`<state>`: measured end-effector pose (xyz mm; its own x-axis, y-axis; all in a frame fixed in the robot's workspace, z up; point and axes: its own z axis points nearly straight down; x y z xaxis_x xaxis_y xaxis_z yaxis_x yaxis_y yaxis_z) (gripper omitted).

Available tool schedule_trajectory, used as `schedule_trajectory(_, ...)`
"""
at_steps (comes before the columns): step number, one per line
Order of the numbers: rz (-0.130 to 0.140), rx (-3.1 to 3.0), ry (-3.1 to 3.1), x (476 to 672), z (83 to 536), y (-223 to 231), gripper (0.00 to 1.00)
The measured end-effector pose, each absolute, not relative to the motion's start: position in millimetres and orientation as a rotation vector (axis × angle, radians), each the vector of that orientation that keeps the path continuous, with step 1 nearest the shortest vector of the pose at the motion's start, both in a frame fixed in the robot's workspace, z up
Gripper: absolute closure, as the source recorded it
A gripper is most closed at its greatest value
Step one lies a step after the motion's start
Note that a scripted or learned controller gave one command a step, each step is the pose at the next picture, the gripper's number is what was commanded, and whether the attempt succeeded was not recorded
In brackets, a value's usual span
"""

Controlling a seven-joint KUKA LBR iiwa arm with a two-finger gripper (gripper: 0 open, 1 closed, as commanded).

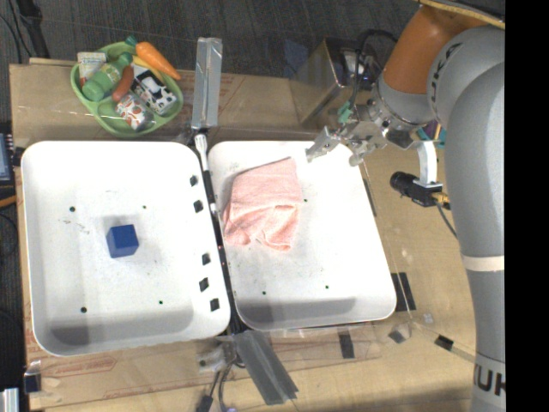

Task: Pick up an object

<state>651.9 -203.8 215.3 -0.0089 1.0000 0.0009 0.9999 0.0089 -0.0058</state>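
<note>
Arm [467, 144]: reaches in over my right bin's [343, 264] far corner. Cloth [262, 202]: pink, crumpled, upper left of that bin, long axis near to far. Gripper [336, 147]: fingers apart, gripping nothing. Cube [123, 240]: blue, left bin [60, 196], no long axis. Nothing lifted; 1 pick remains.

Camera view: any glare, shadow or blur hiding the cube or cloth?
Camera view: even light, no glare; soft shadows along the near walls of the white bins; blue cube and pink cloth sharp; the pincer looks small and slightly blurred.
</note>
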Motion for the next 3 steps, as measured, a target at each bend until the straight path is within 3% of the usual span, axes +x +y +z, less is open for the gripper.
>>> schedule_trajectory(1, 0.000, -1.993, -2.426, 601.8, 93, -143, 0.00)
schedule_trajectory(2, 0.002, -1.987, -2.430, 602.3, 103, -143, 1.00)
schedule_trajectory(3, 0.001, -1.948, -2.464, 657.2, 223, -115, 1.00)
